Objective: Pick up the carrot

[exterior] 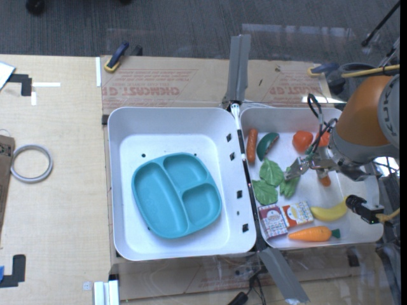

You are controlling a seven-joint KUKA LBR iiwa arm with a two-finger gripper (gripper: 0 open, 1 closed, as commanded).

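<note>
Robotics lab/office: grey carpet (191,11), chair casters (35,5), cardboard-covered bench (172,84) w/ tape roll (30,163).

And there's the orange plastic toy carrot (310,234), tapered, with a small green stub of a top at its right end. It lies flat on its side in the right-hand white bin (371,237), stretched along the bin's front edge, pointed tip aimed left toward the front-left corner and green end toward the front-right. Nothing grips it; it rests free on the bin floor.
</note>
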